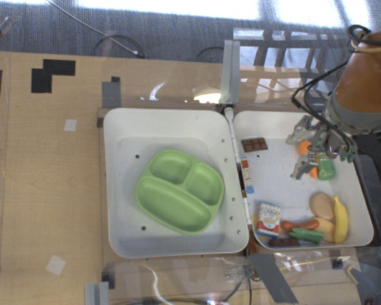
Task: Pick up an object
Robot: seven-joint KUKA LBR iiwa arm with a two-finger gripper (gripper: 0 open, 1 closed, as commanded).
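My gripper (312,156) hangs low over the right part of the right bin (273,176), under the arm's orange band. Right below and beside it lie a small orange piece (304,148) and a green block (326,169); whether it touches either is hidden by the wrist. A brown chocolate bar (254,145) lies to its left near the bin's back. At the bin's front sit a tan egg-shaped item (321,204), a yellow banana (340,220), a small printed carton (268,218), a red pepper (302,225) and a green vegetable (308,235).
The left bin (124,234) holds a green divided plate (180,190). A narrow ridge (238,170) separates the two bins. Black cables (311,84) loop from the arm above the right bin's back edge.
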